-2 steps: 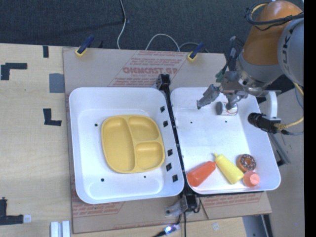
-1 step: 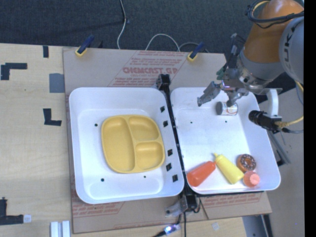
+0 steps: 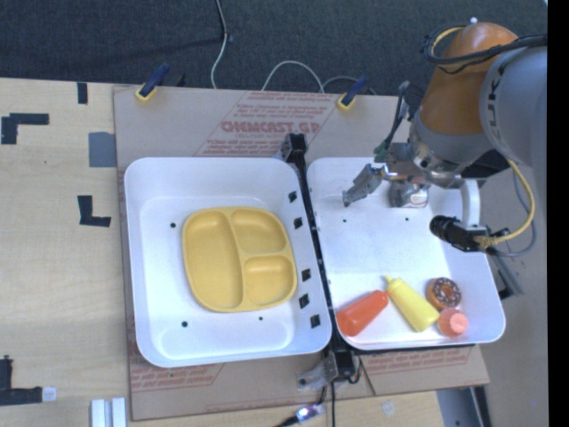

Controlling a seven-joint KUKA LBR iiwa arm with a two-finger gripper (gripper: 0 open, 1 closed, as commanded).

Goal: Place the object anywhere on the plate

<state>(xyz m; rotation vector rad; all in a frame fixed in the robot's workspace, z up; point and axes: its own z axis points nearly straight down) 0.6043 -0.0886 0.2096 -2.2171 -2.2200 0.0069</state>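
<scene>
While your arm (image 3: 480,78) hangs at upper right, the yellow plate (image 3: 238,258) in the left bin (image 3: 142,238) sits bare, the gripper (image 3: 363,188) grips nothing I can see, though its opening I cannot tell, and the orange carrot (image 3: 363,312), mustard bottle (image 3: 410,302) and donut (image 3: 443,291) wait lower right, unpicked.

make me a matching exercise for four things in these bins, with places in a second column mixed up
Things:
1. yellow three-compartment plastic plate
2. orange carrot-shaped toy
3. brown round doughnut toy
4. gripper

Places:
A. near the right bin's front right corner, just right of the yellow mustard-style bottle
B. over the back part of the right bin
C. middle of the left bin
D. front of the right bin, close to the divider between the bins

Pairs: 1-C, 2-D, 3-A, 4-B
</scene>
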